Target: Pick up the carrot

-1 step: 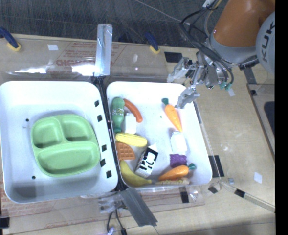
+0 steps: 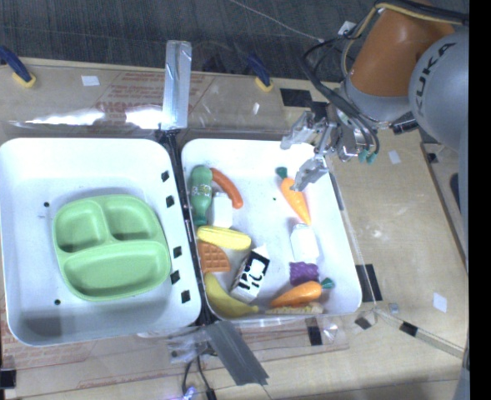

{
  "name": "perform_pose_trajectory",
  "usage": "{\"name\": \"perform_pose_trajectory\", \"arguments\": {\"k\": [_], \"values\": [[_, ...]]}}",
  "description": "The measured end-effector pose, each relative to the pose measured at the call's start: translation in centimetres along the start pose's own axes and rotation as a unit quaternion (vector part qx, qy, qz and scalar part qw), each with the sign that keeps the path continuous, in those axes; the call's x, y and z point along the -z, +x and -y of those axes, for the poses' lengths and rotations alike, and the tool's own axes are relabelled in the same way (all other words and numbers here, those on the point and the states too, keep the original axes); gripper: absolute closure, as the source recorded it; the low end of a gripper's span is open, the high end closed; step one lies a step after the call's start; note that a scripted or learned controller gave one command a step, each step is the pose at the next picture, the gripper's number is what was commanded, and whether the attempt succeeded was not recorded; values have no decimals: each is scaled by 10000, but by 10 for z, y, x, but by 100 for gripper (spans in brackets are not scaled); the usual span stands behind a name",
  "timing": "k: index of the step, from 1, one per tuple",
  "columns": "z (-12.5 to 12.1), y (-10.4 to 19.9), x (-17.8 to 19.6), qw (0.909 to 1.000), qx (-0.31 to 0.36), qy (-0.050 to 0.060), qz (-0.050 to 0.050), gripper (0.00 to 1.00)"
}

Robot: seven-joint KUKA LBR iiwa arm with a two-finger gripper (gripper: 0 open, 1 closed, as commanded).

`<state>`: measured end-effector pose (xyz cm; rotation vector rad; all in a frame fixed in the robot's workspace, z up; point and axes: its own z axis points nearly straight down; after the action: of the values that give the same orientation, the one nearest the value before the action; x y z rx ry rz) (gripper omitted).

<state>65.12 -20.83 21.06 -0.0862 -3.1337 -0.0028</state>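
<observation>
The gripper (image 2: 310,152) hangs over the right bin (image 2: 345,248) with fingers spread and nothing between them. The carrot (image 2: 295,198) lies just below the fingertips, flat on the bin floor, positioned for descent.

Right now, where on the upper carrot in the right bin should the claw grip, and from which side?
Grip the carrot mid-body, from above, closing across its width. It lies flat and slanted, green top toward the claw, near the bin wall, so side approaches look cramped.
</observation>
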Motion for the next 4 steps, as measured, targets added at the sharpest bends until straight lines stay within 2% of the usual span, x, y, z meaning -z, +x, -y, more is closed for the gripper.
{"name": "perform_pose_trajectory", "arguments": {"k": [1, 2, 3, 4], "values": [[0, 5, -120, 9992, -408, 6, 31, 0], [1, 34, -118, 9990, -453, 9, 45, 0], [-1, 32, -106, 9991, -410, 12, 62, 100], [-3, 30, -95, 9993, -375, 17, 83, 100]]}}
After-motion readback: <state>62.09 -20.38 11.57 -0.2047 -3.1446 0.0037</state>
